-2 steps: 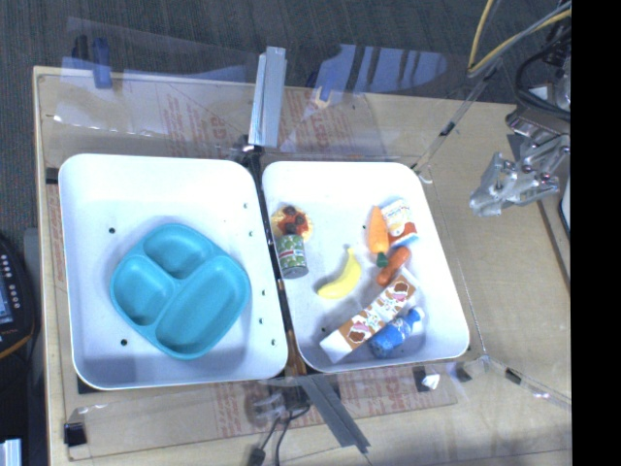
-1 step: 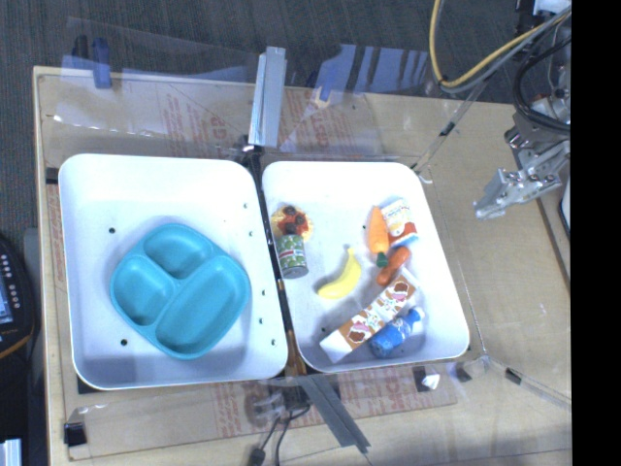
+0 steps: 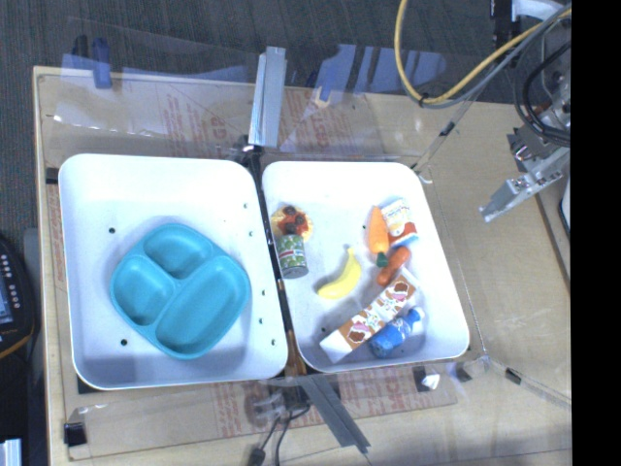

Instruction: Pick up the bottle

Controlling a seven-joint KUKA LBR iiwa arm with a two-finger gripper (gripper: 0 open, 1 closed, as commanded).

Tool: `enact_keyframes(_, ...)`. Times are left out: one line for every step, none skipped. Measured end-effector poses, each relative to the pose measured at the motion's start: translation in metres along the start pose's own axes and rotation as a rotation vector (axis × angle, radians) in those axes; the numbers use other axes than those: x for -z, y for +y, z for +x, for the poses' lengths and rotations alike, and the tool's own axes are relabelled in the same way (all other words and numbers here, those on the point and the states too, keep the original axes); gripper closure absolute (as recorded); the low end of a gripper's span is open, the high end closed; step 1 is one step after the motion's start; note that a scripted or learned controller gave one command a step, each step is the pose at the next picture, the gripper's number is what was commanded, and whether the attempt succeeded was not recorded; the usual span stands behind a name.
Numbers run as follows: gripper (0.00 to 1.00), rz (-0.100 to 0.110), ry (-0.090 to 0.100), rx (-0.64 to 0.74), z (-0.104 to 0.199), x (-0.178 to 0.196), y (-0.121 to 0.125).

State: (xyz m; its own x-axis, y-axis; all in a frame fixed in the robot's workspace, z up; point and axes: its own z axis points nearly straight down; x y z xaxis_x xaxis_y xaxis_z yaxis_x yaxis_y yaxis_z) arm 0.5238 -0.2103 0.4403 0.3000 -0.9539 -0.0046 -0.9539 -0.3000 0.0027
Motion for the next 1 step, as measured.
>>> enact_keyframes(1.0,-0.003,-0.005,0.35,-0.0096,-0.0013,0.004)
